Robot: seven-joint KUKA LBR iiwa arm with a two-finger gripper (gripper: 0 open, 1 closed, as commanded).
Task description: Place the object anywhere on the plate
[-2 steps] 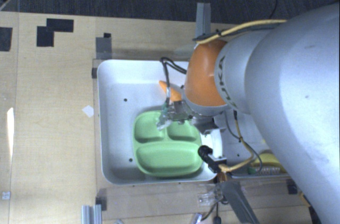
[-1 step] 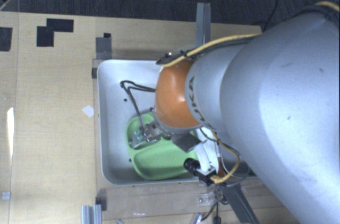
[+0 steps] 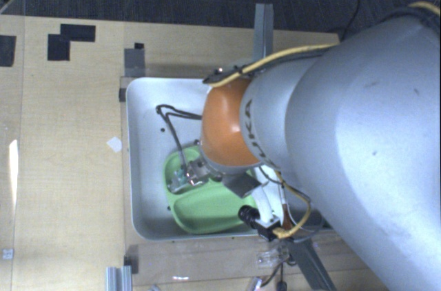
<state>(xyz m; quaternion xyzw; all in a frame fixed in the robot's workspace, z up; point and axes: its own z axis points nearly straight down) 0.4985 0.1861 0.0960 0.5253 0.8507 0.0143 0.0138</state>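
A light green plate [image 3: 207,210] lies in the near part of the left white bin [image 3: 145,145]. The grey arm with its orange band [image 3: 227,124] reaches in from the right and hangs over the plate. My gripper [image 3: 187,174] sits at the plate's far left edge, a cluster of metal and clear parts just above the green surface. The wrist covers the plate's far and right portions. I cannot make out any object between the gripper and the plate.
A black cable [image 3: 169,118] loops from the wrist over the bin's floor. The bin's left wall and near rim sit close to the plate. The big grey arm link [image 3: 365,152] hides the right bin. Bare wooden bench [image 3: 62,165] lies to the left.
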